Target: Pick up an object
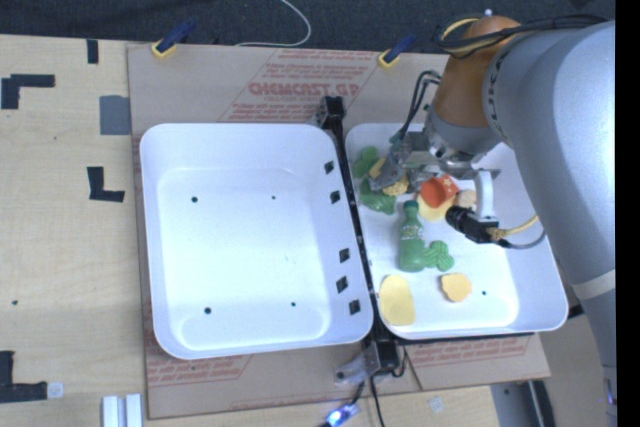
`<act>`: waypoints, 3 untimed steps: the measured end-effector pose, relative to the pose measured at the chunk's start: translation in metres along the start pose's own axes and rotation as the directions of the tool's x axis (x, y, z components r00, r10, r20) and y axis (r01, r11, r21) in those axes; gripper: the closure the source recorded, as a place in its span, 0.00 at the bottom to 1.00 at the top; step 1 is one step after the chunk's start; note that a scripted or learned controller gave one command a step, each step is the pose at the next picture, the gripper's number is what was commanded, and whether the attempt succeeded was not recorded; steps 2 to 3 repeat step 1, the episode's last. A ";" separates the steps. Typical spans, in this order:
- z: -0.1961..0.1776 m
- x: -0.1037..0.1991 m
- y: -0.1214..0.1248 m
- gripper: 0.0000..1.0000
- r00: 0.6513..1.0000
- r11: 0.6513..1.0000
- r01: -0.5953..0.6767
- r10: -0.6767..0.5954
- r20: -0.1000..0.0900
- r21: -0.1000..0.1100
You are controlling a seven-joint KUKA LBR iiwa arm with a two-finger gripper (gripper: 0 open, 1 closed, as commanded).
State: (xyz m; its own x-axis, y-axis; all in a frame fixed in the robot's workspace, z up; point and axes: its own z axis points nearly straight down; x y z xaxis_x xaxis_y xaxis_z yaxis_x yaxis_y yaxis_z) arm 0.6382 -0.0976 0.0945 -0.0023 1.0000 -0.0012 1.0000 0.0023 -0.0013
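Arm low over right bin (530, 315), hand (415, 165) down among green toy pieces (378, 200) at upper centre-right. Grasp step under way; grip state: cannot tell. Next: confirm catch, lift straight.

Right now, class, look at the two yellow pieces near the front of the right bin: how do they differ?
The pale yellow oval piece is larger and longer than the small orange-yellow piece. The oval is a lighter lemon shade; the small piece is deeper and more orange. The oval lies near the bin's left wall, the small piece further right. Both lie flat in the right white bin, untouched.
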 end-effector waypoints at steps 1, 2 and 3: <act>-0.096 0.057 0.033 1.00 1.000 1.000 0.005 -0.005 -0.002 -0.010; -0.096 0.057 0.033 1.00 1.000 1.000 0.005 -0.005 -0.002 -0.010; -0.096 0.057 0.033 1.00 1.000 1.000 0.005 -0.005 -0.002 -0.010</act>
